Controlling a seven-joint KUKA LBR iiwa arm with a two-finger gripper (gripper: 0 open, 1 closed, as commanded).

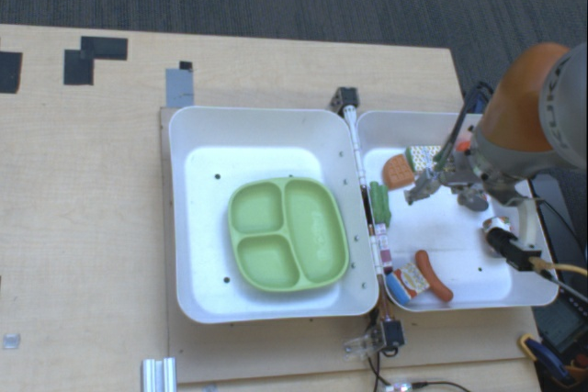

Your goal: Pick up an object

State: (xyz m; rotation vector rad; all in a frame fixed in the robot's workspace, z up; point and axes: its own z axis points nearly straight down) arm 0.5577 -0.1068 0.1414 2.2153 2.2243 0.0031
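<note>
The grey arm with its orange band [528, 101] reaches in from the right over the right-hand white bin [528, 294]. Its gripper [424, 189] hangs low above the upper left part of that bin, just beside an orange cookie-like toy [398, 171] and a small green-and-white patterned item [422, 157] that lies partly under the arm's wrist. Whether the gripper is wide, narrow or holding something cannot be told; its tips are small and dark against the bin floor.

Lower in the same bin lies a toy sausage [434, 276], reddish-orange and set on a slant, well apart from the gripper. Touching its left end is a small blue-and-white packet [404, 285] in the bin's lower left corner. A green strip-like object [379, 204] lies along the bin's left wall.

The left-hand white bin [197, 197] holds a light green divided plate [288, 235] with three compartments, lying flat. Both bins sit side by side on the pale wooden table [83, 225].
</note>
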